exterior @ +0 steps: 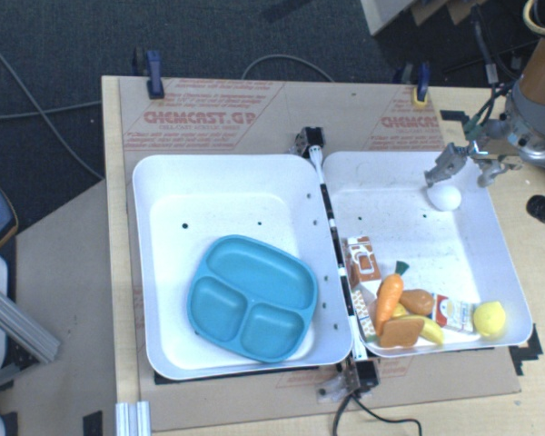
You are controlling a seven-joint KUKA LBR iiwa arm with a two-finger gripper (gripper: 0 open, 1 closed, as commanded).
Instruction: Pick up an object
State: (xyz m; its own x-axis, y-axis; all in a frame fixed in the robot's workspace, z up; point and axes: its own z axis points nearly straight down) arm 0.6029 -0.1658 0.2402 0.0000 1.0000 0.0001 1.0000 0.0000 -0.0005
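White plastic bins sit side by side on the bench [209, 121] in the camera view, as the grey arm reaches in from three o'clock with its claw [469, 163] poised over the far corner of the right bin [409, 175]. The claw's two fingers are spread wide apart, one toward nine o'clock and one toward three, and nothing is held between them. Just below the left fingertip, at about seven o'clock from the claw, a small white ball [444, 196] rests on the bin floor; whether the finger touches it cannot be told. Toward six o'clock in the same bin lie a carrot [388, 298], a lemon [490, 318], a brown packet [361, 260] and other toy foods heaped together. A blue divided plate [251, 298] occupies the left bin [163, 198].

By the look of it, the pick is at the approach stage, with no grasp yet made. The ball seems the likely target; the next move would call for shifting the claw slightly toward seven o'clock to straddle it, lowering, then closing gently, since a round ball may roll out from the fingers.
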